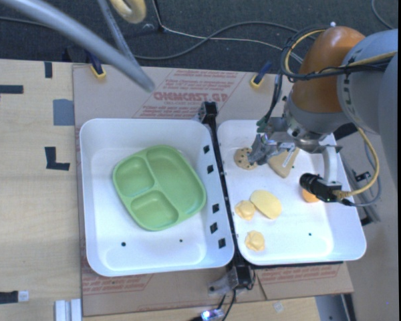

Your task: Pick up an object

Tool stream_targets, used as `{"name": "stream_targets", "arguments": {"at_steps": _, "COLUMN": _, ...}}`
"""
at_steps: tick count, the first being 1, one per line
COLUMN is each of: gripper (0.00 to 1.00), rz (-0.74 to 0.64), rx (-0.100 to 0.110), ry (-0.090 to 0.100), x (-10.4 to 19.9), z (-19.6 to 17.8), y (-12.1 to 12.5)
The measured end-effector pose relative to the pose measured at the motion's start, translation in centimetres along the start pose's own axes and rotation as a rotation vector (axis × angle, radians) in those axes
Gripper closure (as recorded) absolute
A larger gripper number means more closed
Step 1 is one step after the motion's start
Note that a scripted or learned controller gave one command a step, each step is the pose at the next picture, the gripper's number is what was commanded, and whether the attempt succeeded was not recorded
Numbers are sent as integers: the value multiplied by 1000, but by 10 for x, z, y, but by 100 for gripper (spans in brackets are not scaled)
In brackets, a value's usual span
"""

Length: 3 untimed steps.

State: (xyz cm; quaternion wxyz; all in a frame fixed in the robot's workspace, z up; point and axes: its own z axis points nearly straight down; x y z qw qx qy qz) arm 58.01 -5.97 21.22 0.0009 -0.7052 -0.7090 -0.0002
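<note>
Camera view: end effector (271,154) low in the right bin (347,246), finger state unclear; brown cookie (244,158) just left, 3 yellow pieces (266,203) below it.

Both white bins (93,179) smooth plastic, slight sheen. Green divided tray (159,186) matt-looking plastic, smooth. Yellow pieces (266,203) in right bin soft-looking, matt, lumpy. Brown round cookie-like piece (243,158) rough, speckled. Cardboard sheet (187,95) under bins, matt, red print. Tabletop (27,199) pale wood grain, matt. Arm's orange band (327,62) glossy; grey housing (381,65) smooth.
</note>
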Motion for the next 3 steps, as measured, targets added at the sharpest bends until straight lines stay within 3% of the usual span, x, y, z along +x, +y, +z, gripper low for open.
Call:
{"name": "stream_targets", "arguments": {"at_steps": 2, "gripper": 100, "rz": 0, "rx": 0, "ry": -1, "x": 106, "z": 3, "y": 29}}
{"name": "stream_targets", "arguments": {"at_steps": 3, "gripper": 100, "rz": 1, "rx": 0, "ry": -1, "x": 157, "z": -11, "y": 23}}
